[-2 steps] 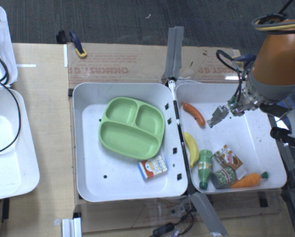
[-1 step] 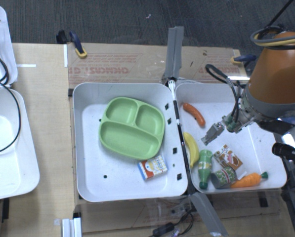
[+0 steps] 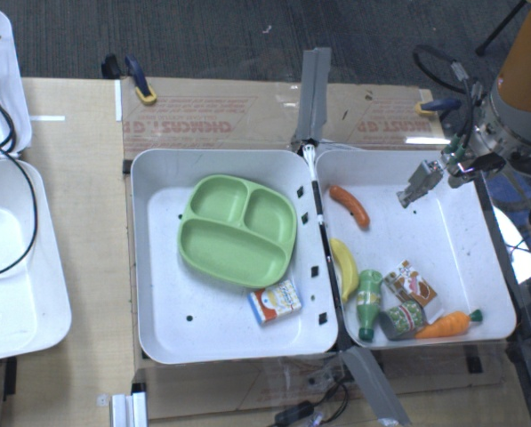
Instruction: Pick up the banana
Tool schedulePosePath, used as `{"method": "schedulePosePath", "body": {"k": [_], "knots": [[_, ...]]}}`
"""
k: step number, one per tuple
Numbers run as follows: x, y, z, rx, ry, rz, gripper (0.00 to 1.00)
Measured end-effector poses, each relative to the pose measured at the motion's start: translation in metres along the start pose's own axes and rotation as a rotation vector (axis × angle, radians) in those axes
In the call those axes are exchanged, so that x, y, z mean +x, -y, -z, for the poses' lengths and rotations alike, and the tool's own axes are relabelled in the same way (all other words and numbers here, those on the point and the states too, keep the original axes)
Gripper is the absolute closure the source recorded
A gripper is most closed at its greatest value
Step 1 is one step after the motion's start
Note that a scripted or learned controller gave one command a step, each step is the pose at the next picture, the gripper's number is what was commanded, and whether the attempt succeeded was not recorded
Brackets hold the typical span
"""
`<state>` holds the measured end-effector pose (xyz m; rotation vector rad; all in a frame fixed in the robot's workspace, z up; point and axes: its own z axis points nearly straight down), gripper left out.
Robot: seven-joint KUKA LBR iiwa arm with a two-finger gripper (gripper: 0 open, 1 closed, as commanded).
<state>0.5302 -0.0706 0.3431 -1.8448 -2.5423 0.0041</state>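
A grey robot arm reaches in over the right-hand bin [image 3: 492, 238], its tool [image 3: 418, 185] hanging above bare white floor in the bin's upper part, up and to the right of the banana [image 3: 344, 268] it has been sent to collect. How wide the tool stands cannot be told from this slanted view; nothing is seen between its tips.

By the look of things the job is in its approach step: the banana lies untouched, flat on the bin floor, pressed along the left wall where the two bins meet. The next move would appear to call for travel left and toward the camera, then a descent with the tool turned across the fruit's narrow width. The wall on one side and the green bottle [image 3: 367, 303] just beside the banana's lower end leave little room, so a grip nearer the banana's upper half seems the safer choice.

The same bin holds an orange sausage [image 3: 349, 205] above the banana, and, to the banana's lower right, a small printed packet [image 3: 410, 285], a green can [image 3: 406, 319] and a carrot [image 3: 446, 325] huddled near the bottle.

Left of the banana, across the wall, the left-hand bin [image 3: 158, 238] carries a green divided plate [image 3: 238, 229] and a small carton [image 3: 275, 302] just below the plate's edge. Both bins sit on a table [image 3: 96, 149].
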Motion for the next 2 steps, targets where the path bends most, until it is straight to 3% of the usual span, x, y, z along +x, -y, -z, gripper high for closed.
{"method": "schedulePosePath", "body": {"k": [1, 2], "knots": [[0.058, 0.012, -0.119, 0.001, -0.001, -0.162, 0.00], [0.098, 0.023, -0.153, 0.002, -0.001, -0.153, 0.00]]}}
